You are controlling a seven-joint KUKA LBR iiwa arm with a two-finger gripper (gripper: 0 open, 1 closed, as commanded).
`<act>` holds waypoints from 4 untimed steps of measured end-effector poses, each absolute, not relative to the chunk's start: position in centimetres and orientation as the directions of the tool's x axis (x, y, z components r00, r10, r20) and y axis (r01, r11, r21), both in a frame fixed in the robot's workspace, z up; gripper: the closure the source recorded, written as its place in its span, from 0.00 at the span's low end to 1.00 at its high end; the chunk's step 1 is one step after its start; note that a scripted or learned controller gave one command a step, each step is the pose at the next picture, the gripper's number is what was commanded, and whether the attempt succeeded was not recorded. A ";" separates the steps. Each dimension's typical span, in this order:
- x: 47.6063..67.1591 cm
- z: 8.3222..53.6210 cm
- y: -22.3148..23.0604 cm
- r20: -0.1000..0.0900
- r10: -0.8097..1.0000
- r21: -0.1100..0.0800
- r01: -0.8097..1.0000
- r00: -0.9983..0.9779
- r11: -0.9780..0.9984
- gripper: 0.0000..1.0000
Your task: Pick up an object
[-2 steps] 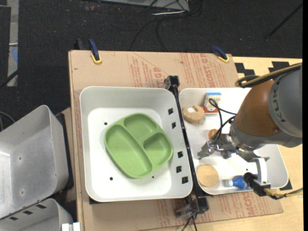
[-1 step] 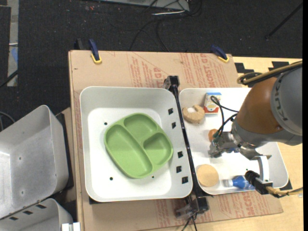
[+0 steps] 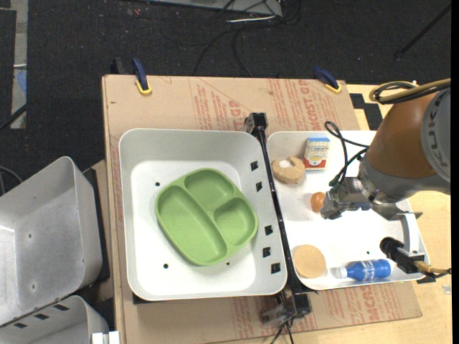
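A: Gripper point(image 3: 334, 208) sits low in the right bin point(image 3: 358, 253), just beside the small orange ball point(image 3: 318, 201), w/ bun point(image 3: 289, 170) and carton point(image 3: 316, 153) further back. I'd centre over the ball, drop straight, close slow; it'll probably roll.

B: Fingers?

A: Can't tell, wrist blocks them, so no idea if open or holding anything. Blue bottle point(image 3: 366, 269) and tan disc point(image 3: 310, 261) sit near the front; green tray point(image 3: 206, 215) in the left bin point(image 3: 136, 192).
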State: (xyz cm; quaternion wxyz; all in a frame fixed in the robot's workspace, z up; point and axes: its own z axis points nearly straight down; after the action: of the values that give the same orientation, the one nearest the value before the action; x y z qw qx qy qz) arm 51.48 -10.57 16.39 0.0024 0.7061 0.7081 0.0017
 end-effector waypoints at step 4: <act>54.1 24.6 0.8 0.002 1.000 0.000 1.000 -0.005 0.005 1.00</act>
State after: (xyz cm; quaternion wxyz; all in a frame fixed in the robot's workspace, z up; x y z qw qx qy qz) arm 54.11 0.78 24.60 -0.0006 0.7053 0.7089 0.0005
